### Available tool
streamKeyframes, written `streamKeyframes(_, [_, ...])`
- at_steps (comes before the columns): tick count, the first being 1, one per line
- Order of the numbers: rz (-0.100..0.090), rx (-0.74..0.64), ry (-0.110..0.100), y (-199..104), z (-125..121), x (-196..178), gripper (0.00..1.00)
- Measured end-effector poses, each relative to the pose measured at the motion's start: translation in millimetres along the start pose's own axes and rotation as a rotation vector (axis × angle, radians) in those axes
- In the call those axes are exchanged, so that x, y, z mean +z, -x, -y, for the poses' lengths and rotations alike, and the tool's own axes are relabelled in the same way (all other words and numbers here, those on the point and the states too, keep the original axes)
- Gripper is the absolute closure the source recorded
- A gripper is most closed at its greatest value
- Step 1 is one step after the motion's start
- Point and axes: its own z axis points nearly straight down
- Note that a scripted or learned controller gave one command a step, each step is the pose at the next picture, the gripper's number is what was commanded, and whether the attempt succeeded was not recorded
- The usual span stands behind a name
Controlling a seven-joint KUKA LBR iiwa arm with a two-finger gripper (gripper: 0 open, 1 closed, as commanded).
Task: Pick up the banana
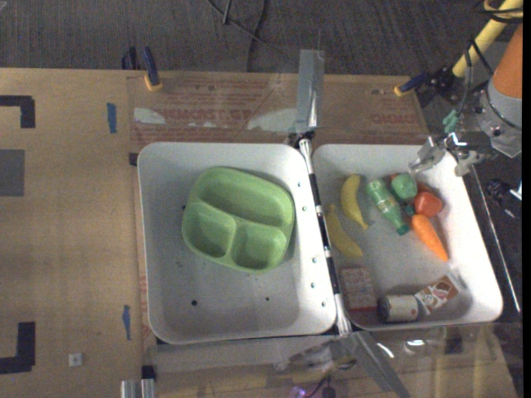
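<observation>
A yellow banana point(353, 200) lies in the upper left part of the right bin point(489, 293). A second yellow banana-like piece point(341, 234) lies just below it, along the bin's left wall. My gripper point(443, 154) hovers over the right bin's upper right corner, well to the right of both bananas. Its fingers stand apart with nothing between them.
The right bin also holds a green bottle point(387, 205), a green round item point(404, 186), a red item point(427, 203), a carrot point(430, 236), a small red box point(358, 287) and a can point(400, 308). A green divided plate point(238, 218) sits in the left bin point(166, 305).
</observation>
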Motion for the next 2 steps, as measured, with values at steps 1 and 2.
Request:
streamKeyframes(1, [0.001,-0.11,0.003,-51.4,-39.4,133.1,0.0])
streamKeyframes(2, [0.007,-0.196,0.02,-67.4,24.0,159.2,0.0])
